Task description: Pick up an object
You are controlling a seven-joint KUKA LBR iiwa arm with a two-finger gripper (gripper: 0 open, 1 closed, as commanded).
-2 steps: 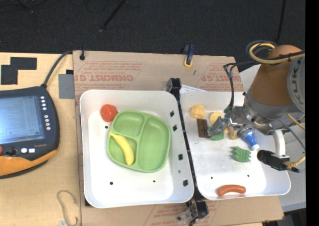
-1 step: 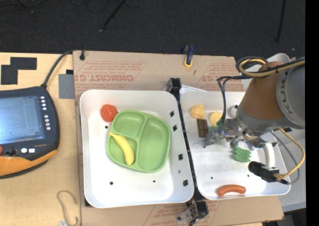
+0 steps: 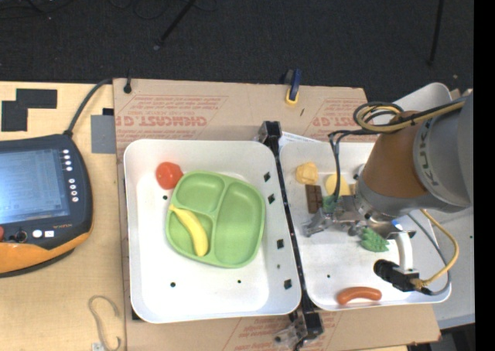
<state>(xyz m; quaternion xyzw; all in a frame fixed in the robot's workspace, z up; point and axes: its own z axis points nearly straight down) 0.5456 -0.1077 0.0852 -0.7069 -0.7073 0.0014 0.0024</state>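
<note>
In the right bin [image 3: 433, 299], the metal gripper [image 3: 321, 222] hangs low beside a dark brown block [image 3: 313, 199]; whether it is parted or closed cannot be told. Around it lie a yellow wedge [image 3: 307, 173], a leafy green piece [image 3: 375, 242] and a glossy orange sausage [image 3: 359, 294]. The left bin [image 3: 147, 280] bears a smooth green divided plate [image 3: 232, 226] with a curved banana [image 3: 192, 230], and a red tomato [image 3: 168, 175].

Banana [image 3: 191, 230] on green plate [image 3: 232, 245]
</note>
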